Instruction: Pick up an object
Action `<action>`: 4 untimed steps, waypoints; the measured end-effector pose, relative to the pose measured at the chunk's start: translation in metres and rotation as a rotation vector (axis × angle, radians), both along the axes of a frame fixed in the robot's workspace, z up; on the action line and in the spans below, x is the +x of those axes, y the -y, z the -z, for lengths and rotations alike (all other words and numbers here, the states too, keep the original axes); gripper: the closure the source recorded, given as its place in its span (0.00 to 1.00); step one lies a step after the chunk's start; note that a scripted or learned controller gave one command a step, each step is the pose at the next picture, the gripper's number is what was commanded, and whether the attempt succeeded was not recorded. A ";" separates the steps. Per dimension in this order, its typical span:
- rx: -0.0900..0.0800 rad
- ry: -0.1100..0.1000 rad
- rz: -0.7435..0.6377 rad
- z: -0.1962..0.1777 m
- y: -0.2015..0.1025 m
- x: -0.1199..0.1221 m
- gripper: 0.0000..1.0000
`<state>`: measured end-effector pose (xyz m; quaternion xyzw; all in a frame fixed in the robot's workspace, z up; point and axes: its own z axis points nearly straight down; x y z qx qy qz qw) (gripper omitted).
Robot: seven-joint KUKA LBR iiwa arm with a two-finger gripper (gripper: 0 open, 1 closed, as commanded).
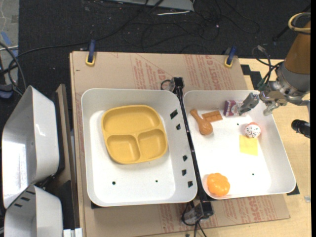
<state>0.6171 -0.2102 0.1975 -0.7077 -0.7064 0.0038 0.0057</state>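
Since nothing shows between the fingers of the two-finger gripper (250,104), the pick looks not yet made; choosing an object, closing on it and lifting it all seem left to do. Its grey fingers appear slightly parted with only bin floor between them, though the slanted view makes the width of the gap hard to judge.

The grey arm with the orange band (298,58) reaches in over the far right corner of the right-hand shallow white bin (276,181), its wrist angled so the fingers point down and inward toward the bin's back wall. Just beside the fingertips, on the side away from the arm, lies a small purple and white packet (230,107); I cannot tell whether a fingertip touches it. Beyond that packet sit a flat orange-brown rectangular piece (213,116) and a tan wooden spoon-like object (203,124). Nearer the camera than the gripper rests a small white speckled ball (252,131), with a flat yellow square (249,145) just past it, and well apart, at the bin's near edge, a round orange plastic fruit (217,184). The packet seems the likeliest target.
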 end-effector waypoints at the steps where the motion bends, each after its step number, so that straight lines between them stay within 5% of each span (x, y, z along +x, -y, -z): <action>1: -0.003 0.013 -0.003 -0.009 -0.001 0.003 0.00; 3: -0.002 0.009 -0.001 0.095 -0.004 -0.010 0.00; 4: -0.004 0.013 -0.002 0.105 -0.005 -0.010 0.00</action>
